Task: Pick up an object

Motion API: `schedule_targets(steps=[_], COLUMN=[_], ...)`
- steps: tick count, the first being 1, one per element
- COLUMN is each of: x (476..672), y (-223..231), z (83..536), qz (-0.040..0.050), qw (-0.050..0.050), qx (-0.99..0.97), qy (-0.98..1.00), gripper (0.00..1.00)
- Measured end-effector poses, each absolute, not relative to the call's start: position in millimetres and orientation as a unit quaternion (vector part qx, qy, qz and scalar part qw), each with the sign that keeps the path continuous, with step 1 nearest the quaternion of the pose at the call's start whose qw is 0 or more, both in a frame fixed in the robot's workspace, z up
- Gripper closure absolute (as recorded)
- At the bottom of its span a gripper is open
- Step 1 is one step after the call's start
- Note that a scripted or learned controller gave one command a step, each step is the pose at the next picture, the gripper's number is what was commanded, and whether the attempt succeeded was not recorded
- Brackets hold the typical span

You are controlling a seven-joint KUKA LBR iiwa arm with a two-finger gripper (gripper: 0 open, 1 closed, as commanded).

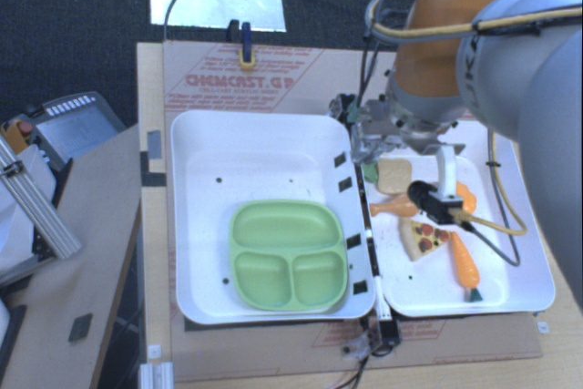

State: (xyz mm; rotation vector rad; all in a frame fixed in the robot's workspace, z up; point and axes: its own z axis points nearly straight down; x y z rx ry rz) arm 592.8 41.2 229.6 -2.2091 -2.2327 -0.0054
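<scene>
**A:** In the camera view, where was the end effector point(362, 146)?

**B:** It was low over the seam between the two bins, at the far inner corner of the right bin point(524, 282); the grey arm point(524, 59) reached in from the right, with its orange band point(446, 14) above the wrist; I could not tell whether it was released or clenched.

**A:** And the things it could pick?

**B:** All lay in the right bin; the toast point(394, 176) was just beside the end effector, on its near right; a green piece point(370, 170) touched the toast's left edge, close under the end effector; a tan piece point(392, 207) lay crosswise just nearer than the toast; the pizza slice point(424, 239) lay nearer again, just beside the tan piece; the carrot point(465, 264) lay right of the pizza slice, its green tip toward the near rim.

**A:** What about the left bin point(209, 150)?

**B:** It held a green plate point(287, 252) with three compartments; the plate sat flat in the near half, toward the seam, well apart from the toast.

**A:** What was under the bins?

**B:** A brown sheet point(241, 79) with red print lay on the desk point(153, 287); a yellow clamp point(246, 57) gripped the sheet's far edge.
</scene>
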Motion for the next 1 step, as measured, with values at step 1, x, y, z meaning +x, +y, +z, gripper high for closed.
schedule_targets(steps=[1], x=[597.1], y=[98.6], z=[224.4], qz=[-0.0014], qw=[0.000], qx=[-0.703], qy=[-0.711], gripper=[1.00])
